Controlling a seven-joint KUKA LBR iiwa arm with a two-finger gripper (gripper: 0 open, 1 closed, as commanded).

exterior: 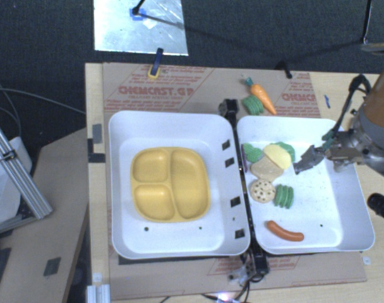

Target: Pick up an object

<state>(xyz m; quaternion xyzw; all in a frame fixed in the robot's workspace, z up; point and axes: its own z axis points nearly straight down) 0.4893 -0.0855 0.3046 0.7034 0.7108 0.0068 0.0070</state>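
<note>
Here's the pile of toy food in the right bin [353, 232], bunched against its left wall: a yellow piece [277, 155] sitting on a tan wedge [264, 168], with leafy green bits [252, 151] tucked behind them on the far side, a speckled cookie [263, 191] just nearer, a green ridged piece [283, 196] beside the cookie, and a sausage [285, 231] lying alone toward the near edge. Any of these would do for the pick, and the gripper [304, 161] is parked just right of the yellow piece, low over the bin floor, nothing between its tips; whether it's spread or pinched I cannot tell from this angle. It comes in from the right because that's where the grey arm [369, 145] is mounted, so the clump's right flank is the natural approach. My read: it's lining up on the yellow piece, which sits highest and most exposed. The risk is that its stacked perch lets it slide off. Over to the left, the other bin [122, 131] carries a yellow divided plate [170, 184], and out past the far rims a toy carrot [263, 96] lies on the cardboard [179, 88].
</note>
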